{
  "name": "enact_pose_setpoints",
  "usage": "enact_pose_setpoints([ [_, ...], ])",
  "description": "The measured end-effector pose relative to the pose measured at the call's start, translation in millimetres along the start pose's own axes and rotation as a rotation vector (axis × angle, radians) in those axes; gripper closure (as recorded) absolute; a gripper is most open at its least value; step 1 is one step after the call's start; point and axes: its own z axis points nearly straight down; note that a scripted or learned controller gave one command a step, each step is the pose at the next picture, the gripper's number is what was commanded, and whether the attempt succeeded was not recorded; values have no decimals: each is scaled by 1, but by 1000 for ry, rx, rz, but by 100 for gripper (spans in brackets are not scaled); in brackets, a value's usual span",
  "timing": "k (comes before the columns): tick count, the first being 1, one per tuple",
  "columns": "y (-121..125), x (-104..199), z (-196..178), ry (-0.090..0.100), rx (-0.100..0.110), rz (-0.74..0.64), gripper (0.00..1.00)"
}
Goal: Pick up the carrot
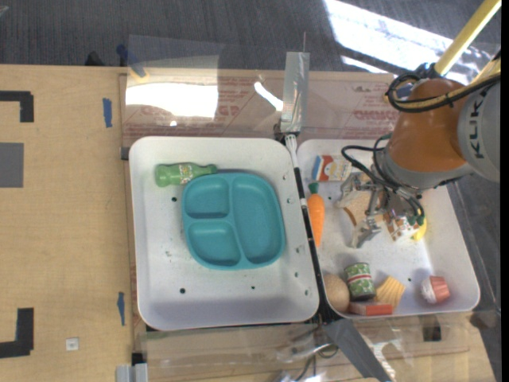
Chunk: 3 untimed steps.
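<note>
The carrot [316, 218] lies in the right bin [457, 249], hard against its left wall, green top pointing to the far side. The gripper [367, 228] hangs over the middle of that bin, just right of the carrot and apart from it; whether it is open or closed cannot be told, and nothing shows held in it. Near the bin's front edge sit a small green-labelled can [359, 280], a pale egg-like item [336, 293], a yellow ridged piece [390, 290] and a pink-and-white item [434, 290]. In the left bin [151, 245] a teal divided plate [233, 220] lies centred, with a green bottle [184, 173] on its side at the far left.
</note>
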Motion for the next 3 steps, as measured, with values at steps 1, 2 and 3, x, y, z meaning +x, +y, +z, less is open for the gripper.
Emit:
enact_pose_setpoints([
  [1, 12, -17, 0, 1, 2, 356, 0],
  [2, 12, -20, -10, -9, 3, 354, 100],
  [3, 85, -7, -97, 6, 0, 459, 100],
])
